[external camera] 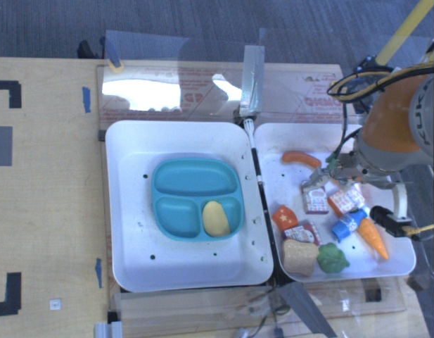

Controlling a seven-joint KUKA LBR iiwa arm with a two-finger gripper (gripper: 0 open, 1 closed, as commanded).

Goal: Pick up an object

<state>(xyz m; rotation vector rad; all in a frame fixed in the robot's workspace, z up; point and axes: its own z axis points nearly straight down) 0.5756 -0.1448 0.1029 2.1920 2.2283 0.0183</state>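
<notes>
Where toys crowd the right bin (pixel 406 263), the claw (pixel 328 177) seemingly hovers.

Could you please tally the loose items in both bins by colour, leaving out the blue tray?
Orange: 3 (hot dog, carrot, wedge)
Red and white packets: 3
Yellow: 1 (lemon)
Blue: 1 (bottle)
Green: 1 (broccoli)
Tan: 1 (bread)
Total: 10

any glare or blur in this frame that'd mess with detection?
Camera view: strong glare on the clear panel behind the left bin; the arm looks soft; the blue tray and right-bin items are evenly lit, with faint shadows.
</notes>
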